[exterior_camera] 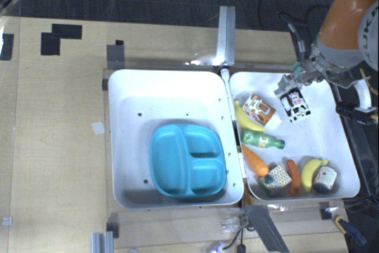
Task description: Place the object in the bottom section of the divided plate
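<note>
We see the fingers [288, 85] low over the top of the right bin [331, 145], but we cannot tell whether they are open or closed. Just beside them lies a small black-and-white carton [296, 105], probably the object we are after, not visibly gripped. We judge the pick still in hand. Next comes a firm grasp, a lift, then a carry left to the blue divided plate [188, 159] in the left bin [127, 127], down into its bottom section [198, 176].

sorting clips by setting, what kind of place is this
Probably a robotics lab test bench. A KUKA arm reaches over two white bins on a wooden bench; one holds a blue divided plate, the other toy food such as a banana.
</note>
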Motion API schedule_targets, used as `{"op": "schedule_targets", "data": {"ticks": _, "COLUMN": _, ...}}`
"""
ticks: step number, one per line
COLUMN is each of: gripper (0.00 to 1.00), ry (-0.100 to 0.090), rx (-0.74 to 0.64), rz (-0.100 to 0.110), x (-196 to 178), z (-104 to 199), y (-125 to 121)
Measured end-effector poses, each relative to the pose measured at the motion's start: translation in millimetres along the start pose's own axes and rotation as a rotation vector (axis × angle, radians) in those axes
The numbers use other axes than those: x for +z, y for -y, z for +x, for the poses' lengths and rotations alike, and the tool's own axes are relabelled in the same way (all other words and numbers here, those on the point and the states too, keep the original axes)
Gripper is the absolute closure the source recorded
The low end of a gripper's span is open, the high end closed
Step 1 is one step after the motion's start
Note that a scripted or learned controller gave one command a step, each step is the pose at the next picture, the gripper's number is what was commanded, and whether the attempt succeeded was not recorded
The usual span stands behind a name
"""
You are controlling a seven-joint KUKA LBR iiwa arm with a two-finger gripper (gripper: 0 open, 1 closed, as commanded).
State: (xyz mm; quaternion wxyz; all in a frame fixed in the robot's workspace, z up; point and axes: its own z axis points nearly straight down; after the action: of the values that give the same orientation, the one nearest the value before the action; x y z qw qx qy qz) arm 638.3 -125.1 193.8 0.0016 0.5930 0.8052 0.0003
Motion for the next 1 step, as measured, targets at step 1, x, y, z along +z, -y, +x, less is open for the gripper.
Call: {"op": "schedule_targets", "data": {"ticks": 1, "gripper": 1.0, "ry": -0.002, "rx": -0.052, "rz": 0.001, "x": 2.7, "z": 81.1, "y": 36.9}}
